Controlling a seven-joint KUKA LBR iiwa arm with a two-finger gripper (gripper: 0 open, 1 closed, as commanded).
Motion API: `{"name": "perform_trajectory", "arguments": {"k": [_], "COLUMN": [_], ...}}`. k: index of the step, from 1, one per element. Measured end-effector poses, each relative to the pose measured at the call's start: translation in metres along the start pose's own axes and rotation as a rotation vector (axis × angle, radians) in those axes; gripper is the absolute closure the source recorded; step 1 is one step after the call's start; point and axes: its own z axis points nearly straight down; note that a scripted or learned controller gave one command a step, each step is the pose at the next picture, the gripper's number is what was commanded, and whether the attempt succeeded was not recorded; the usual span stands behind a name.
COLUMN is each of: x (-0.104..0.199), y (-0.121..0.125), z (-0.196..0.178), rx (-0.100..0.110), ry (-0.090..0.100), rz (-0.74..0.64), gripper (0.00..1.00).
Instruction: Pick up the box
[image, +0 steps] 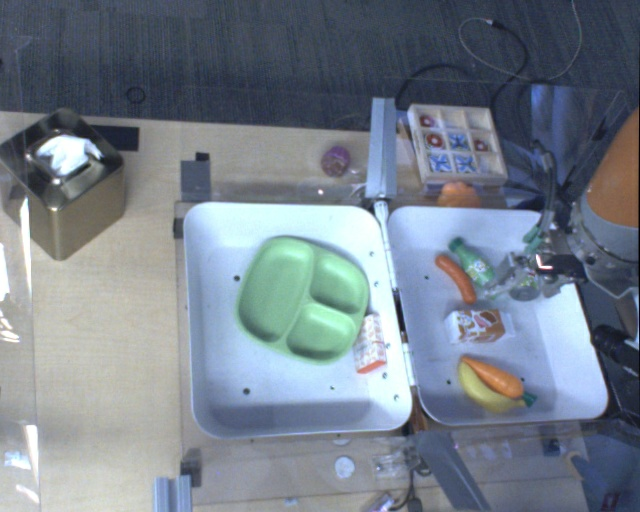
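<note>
- Pale wood-look bench (100, 350) is carrying two shallow white bins; dark carpet is running behind.
- Near edge, right bin (560, 400): banana (482, 388) and carrot (496, 376) are lying together, smooth, prob. plastic toys.
- Just above them a small brown-white packet (477, 324) is sitting flat.
- Left bin (215, 400): the box (371, 343), small white-red carton, is leaning at the right wall beside a glossy green divided plate (303, 298).
- End effector (525, 277) is hovering in the right bin nr a green bottle (472, 262) and an orange sausage shape (456, 277); can't tell its finger state.
- Risk, imo: box is well apart, across the divider; tight vs wall and plate rim, so a finger could be jamming or tipping it.
- Far: tic-tac-toe board (456, 143), metal tissue holder (62, 185).
</note>
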Motion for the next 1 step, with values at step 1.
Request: {"name": "perform_trajectory", "arguments": {"k": [1], "x": [0.0172], "y": [0.0496], "z": [0.1467], "rx": [0.002], "ry": [0.001], "rz": [0.063], "gripper": [0.00]}}
